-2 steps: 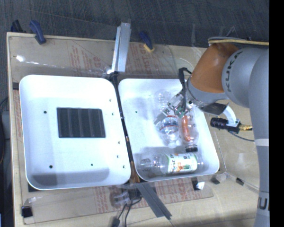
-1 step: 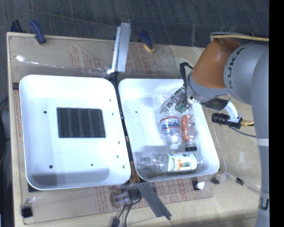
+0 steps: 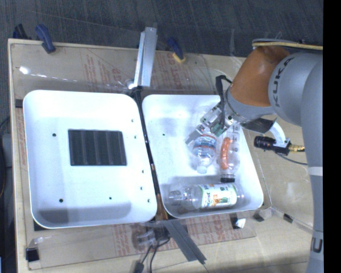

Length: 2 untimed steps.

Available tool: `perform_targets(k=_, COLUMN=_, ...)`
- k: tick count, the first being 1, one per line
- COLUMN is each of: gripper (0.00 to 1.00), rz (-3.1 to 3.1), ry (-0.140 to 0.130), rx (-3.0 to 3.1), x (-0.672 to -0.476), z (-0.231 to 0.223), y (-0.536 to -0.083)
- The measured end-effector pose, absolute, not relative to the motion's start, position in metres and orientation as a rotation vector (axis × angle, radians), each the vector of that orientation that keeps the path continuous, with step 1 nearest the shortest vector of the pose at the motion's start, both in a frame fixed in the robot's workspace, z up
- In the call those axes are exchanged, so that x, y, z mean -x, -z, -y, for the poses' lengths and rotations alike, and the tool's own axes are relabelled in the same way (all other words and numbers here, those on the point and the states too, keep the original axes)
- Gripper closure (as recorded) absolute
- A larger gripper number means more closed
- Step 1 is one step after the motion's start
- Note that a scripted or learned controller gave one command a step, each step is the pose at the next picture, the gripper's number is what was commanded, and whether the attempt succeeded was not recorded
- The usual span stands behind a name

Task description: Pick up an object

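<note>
**KUKA arm low over bottles in the right bin**

The arm's grey casing reads "KUKA" (image 3: 281, 84). Its gripper (image 3: 213, 121) sits low in the right bin (image 3: 165, 152), just above a small clear water bottle (image 3: 203, 148) with a blue-and-white label too small to read; how the gripper stands cannot be told. Beside it lies a bottle with orange contents (image 3: 226, 152). A larger clear bottle (image 3: 207, 197) with a colourful, illegible label lies along the near wall. The left bin (image 3: 40, 152) has a dark ribbed panel (image 3: 96, 147).

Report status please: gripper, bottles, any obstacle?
Gripper low in right bin, over small bottle. Orange bottle close beside it. Large bottle along near wall, apart. Nothing seen held.
</note>
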<state>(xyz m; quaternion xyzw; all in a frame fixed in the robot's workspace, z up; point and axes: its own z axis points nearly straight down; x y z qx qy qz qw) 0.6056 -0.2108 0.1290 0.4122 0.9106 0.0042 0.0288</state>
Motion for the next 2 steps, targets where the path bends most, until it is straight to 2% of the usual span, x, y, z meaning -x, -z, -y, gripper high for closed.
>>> perform_targets(k=1, gripper=0.00, rz=-2.856, ry=-0.002, rx=-1.298, x=-0.5807, z=0.2081, y=-0.1225)
perform_targets(k=2, gripper=0.00, rz=-2.856, ry=-0.002, rx=-1.298, x=-0.5807, z=0.2082, y=-0.1226)
